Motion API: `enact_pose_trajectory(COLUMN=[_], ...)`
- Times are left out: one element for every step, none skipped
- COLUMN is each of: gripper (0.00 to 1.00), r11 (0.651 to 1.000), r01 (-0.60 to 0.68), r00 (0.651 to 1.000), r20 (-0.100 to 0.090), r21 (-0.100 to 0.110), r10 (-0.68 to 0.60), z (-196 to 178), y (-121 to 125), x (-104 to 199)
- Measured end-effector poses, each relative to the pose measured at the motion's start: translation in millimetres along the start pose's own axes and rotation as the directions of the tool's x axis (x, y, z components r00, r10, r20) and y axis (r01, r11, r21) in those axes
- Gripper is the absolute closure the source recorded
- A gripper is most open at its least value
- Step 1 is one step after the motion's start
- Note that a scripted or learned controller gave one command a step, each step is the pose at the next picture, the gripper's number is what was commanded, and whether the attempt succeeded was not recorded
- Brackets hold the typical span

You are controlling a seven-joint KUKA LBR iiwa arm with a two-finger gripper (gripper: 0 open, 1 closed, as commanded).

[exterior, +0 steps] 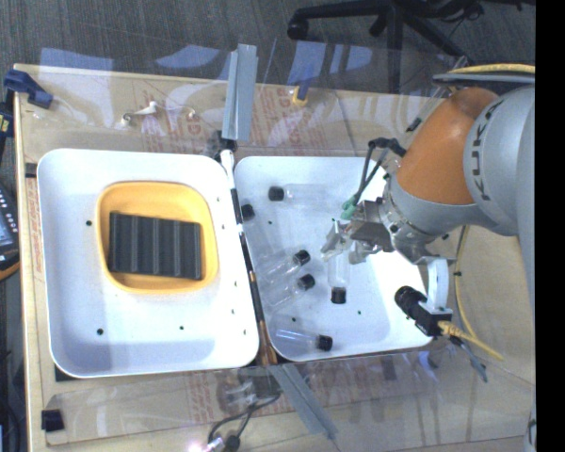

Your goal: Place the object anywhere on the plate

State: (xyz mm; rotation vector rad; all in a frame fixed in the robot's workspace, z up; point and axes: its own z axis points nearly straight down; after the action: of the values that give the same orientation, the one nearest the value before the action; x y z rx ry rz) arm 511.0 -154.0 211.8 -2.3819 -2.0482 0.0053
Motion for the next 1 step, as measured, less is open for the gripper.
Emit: enact_pose_trajectory(gripper=[1.00], r11=[0.998], r01=[0.068], r00=[0.998], r20=[-0.003], r21=[0.002], r10=[-0.068], z=[4.6], y=[46.1], x=[36.9])
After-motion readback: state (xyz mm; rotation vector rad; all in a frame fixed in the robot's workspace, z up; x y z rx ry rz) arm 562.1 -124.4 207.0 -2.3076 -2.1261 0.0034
